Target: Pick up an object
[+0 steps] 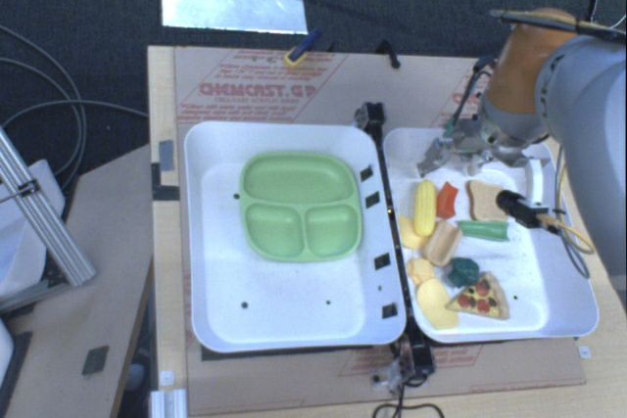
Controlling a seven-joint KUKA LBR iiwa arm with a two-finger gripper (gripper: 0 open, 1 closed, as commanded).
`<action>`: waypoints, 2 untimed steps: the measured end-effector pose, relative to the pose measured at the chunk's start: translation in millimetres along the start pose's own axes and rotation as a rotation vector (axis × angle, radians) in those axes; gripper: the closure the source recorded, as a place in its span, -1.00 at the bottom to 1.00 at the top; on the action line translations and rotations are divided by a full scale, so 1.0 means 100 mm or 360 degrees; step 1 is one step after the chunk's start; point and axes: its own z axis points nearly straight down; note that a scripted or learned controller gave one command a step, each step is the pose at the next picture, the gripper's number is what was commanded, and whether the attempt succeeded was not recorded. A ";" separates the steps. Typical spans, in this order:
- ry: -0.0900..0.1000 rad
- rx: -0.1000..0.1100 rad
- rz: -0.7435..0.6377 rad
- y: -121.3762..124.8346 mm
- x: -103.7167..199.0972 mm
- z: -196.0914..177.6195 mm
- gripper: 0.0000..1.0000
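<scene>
Pincer (438,155) low over the far left part of the right bin (563,313), just above the toy food; fingers blurred, so cannot tell how wide apart, and nothing seen between them. Nearest the front edge of that bin: a pizza slice (479,297), flat and thin, likely awkward to pinch. Just beyond: a yellow piece (435,300), a dark green lump (462,270), a bun (443,241). Farther back: a green bean (484,230), a corn cob (424,207), an orange piece (447,200), a bread slice (486,201). Corn cob closest under the pincer: probably light, stiff plastic, somewhat slick; best gripped across its narrow middle. In the left bin (211,308), a green divided plate (299,206).
</scene>
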 end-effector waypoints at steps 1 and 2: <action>-0.0001 0.0000 0.0002 0.00 0.49 0.00 -1.00; -0.0002 -0.0006 0.0007 0.01 0.45 -0.12 1.00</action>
